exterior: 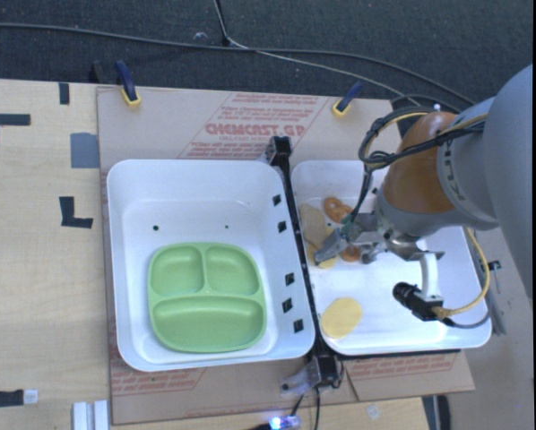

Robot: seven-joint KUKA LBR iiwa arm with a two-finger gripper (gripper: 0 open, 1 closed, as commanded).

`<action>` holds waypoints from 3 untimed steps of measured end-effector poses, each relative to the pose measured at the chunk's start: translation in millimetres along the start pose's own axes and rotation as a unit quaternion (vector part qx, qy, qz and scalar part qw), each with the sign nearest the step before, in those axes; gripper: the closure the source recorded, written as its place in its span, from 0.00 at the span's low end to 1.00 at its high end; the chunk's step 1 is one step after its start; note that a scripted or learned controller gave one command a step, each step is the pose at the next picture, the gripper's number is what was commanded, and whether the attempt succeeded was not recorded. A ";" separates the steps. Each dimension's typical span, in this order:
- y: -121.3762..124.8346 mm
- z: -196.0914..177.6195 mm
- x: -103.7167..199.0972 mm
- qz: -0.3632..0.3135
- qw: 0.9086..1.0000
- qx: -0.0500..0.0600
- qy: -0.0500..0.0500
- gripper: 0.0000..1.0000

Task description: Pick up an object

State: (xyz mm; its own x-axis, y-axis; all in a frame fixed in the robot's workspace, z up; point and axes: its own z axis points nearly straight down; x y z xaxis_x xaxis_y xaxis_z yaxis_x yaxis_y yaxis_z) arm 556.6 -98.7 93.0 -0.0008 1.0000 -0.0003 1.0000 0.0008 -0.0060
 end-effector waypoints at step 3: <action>7.7 -114.8 -4.6 0.000 1.000 -0.005 0.000 1.00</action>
State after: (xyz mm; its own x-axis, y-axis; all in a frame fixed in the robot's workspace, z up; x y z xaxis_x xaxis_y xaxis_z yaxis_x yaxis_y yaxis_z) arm 565.0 -103.3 207.7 -0.0014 1.0000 -0.0008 1.0000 0.0014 0.0036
